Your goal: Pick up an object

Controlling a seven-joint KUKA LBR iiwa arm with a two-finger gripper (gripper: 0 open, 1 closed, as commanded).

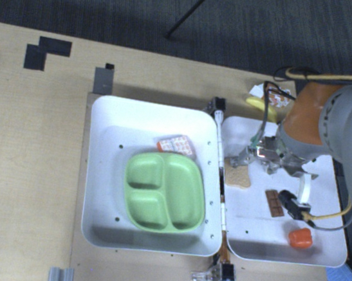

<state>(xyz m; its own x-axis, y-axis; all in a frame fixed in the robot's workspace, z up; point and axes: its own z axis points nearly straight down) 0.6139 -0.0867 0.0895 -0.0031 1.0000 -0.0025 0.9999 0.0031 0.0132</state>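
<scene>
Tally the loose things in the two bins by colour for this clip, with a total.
Green: 1, the divided tray in the left bin
Red and white: 1, the small packet behind the tray
Tan: 1, the flat piece in the right bin
Brown: 1, the bar
Orange: 1, the block
Total: 5

Single fixed overhead camera, slanted downward; both bins (95, 158) occupy the frame's centre and right, floor along the top.
</scene>
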